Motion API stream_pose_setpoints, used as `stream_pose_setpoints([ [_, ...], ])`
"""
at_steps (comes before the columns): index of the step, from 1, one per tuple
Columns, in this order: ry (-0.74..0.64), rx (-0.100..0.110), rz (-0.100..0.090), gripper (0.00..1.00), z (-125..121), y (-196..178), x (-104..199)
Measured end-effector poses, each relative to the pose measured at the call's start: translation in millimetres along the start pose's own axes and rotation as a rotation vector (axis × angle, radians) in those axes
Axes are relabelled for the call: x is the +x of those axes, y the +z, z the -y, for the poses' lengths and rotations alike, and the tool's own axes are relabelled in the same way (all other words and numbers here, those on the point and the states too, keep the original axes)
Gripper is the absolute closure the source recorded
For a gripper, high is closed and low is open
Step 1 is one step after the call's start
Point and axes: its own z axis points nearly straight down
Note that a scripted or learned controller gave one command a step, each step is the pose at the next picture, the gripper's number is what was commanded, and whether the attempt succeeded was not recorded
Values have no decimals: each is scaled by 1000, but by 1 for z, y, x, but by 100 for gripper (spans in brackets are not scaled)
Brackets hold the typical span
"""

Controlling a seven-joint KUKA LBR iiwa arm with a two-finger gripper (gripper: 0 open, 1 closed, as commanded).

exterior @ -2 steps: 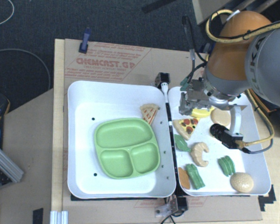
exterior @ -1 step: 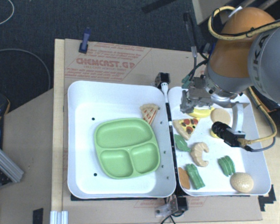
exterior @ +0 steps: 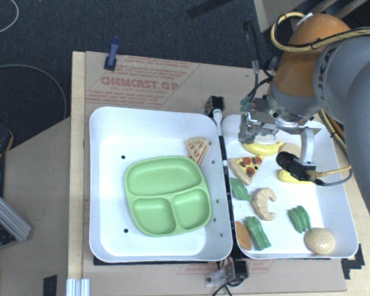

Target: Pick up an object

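Toy banana (exterior: 263, 147) sits at the far end of the right bin (exterior: 342, 206), and my gripper (exterior: 260, 132) is right down over it, touching or nearly so. I cannot tell how the gripper is set from up here; my own wrist blocks the view. Just nearer the camera lies a pizza slice (exterior: 245, 168), then a green leafy piece (exterior: 239, 190) and a tan croissant-like piece (exterior: 264, 203). Beside the banana a yellow piece (exterior: 288, 176) lies under a black cable part. Further along the same bin: a green pepper-like piece (exterior: 299, 218), a round tan bun (exterior: 319, 240), a green vegetable (exterior: 256, 233) beside an orange carrot (exterior: 243, 235). Over in the left bin (exterior: 104, 176), a green divided tray (exterior: 167, 194) and a sandwich wedge (exterior: 197, 149) beyond it. Both bins rest on the table (exterior: 139, 78).
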Motion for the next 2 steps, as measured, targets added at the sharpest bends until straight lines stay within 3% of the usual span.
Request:
stream_pose_setpoints([
  [1,-1,-10,0,100,-36,80,-70],
  [2,0,-6,-2,100,-38,92,-147],
])
